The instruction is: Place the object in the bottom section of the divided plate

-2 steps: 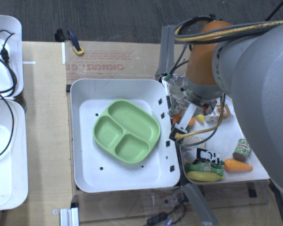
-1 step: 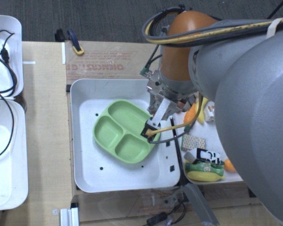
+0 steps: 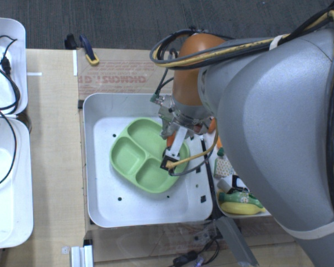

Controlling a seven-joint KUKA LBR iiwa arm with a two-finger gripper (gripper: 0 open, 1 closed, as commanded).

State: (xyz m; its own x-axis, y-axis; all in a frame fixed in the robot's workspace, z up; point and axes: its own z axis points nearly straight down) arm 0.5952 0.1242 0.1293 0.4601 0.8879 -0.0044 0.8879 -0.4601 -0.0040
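Inside the white bin (image 3: 92, 166), a smooth, matte tray with rounded corners and small dark holes in its floor, lies the green divided plate (image 3: 118, 149). It is glossy plastic, a rounded shape with three moulded compartments. The gripper (image 3: 173, 136) hangs over the plate's right rim, by the ridge above the bottom section. Whether it is apart or together cannot be told. A small orange piece (image 3: 212, 124) shows just beside it; whether it is gripped cannot be told. Red print on the cardboard sheet (image 3: 117, 78) behind the bin is not legible.
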